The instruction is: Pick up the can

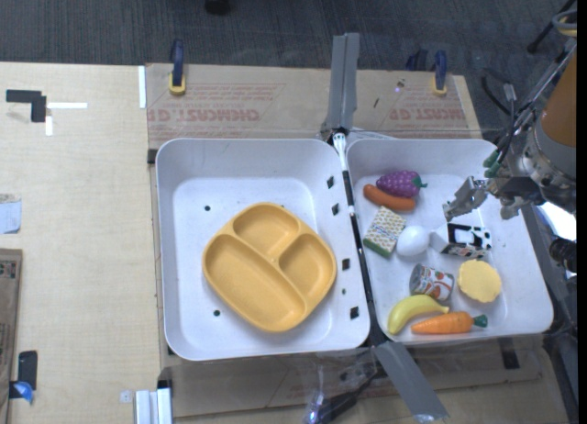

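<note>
The can (431, 282) is small, with a white and red label, and lies on its side in the lower middle of the right bin (523, 321). A banana (413, 310) lies just below it and a yellow round piece (480, 281) to its right. My gripper (481, 206) hovers over the right bin's upper right part, above a black-and-white carton (466, 240). It is up and to the right of the can and well apart from it. Its fingers are open and nothing sits between them.
The right bin also holds purple grapes (400, 182), an orange sausage-like piece (390, 197), a pale checked block (383, 230), a white egg (412, 240) and a carrot (445, 323). A yellow divided plate (268, 266) lies in the left bin (183, 193).
</note>
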`<state>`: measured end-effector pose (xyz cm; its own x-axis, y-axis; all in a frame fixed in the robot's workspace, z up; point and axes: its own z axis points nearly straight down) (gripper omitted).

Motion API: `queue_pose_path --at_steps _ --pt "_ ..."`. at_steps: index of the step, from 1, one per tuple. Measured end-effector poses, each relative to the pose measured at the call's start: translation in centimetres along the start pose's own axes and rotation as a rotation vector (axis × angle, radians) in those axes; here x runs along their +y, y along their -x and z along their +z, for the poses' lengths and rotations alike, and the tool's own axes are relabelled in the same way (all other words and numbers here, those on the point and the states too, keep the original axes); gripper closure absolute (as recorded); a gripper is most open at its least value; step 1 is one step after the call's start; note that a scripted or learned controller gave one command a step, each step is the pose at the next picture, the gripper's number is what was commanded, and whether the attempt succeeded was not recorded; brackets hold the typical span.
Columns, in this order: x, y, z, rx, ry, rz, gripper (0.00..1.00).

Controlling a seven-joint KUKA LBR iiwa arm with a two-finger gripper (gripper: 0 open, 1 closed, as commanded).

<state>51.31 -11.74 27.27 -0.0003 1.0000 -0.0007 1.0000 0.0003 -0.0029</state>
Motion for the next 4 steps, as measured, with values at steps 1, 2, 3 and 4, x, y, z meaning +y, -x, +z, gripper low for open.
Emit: queue_pose_path --at_steps 1,2,3,4 --pt "-2.9 -1.1 12.2 0.001 -0.001 0.021 0.00" --pt "-3.6 -2.4 18.2 0.001 0.000 -0.037 0.00" --pt "-2.2 -5.4 8.2 0.000 0.002 -0.059 0.00" --pt "-2.6 -0.1 18.2 0.001 0.000 0.002 0.00"
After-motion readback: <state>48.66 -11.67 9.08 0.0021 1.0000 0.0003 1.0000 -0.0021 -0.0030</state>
